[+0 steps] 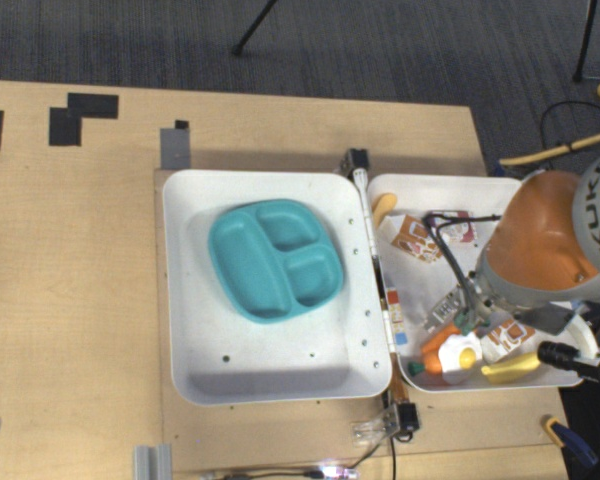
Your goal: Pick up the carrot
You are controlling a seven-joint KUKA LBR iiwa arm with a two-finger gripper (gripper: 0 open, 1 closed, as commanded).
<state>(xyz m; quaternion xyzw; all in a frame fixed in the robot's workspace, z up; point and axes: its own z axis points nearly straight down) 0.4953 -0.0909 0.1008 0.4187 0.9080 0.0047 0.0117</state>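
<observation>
Carrot (436, 351) lies at the right bin's (450, 383) near edge, beside a banana (510, 369). Pincer (467, 315) hangs just above, apparently over it; whether it is spread or closed cannot be told.

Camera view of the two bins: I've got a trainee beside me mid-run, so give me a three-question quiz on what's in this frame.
1. True or false: the teal divided plate lies in the left bin.
2. Which bin is the arm reaching over? A) left bin B) right bin C) neither
3. Fill in: the orange item that looks like the carrot sits near the right bin's ____ edge, beside a yellow banana-like piece.

Key
1. True; it is the one large item there.
2. B; the arm comes in from the right, and its wrist hides the gripper, so its state cannot be read.
3. Near (bottom in this view).
</observation>
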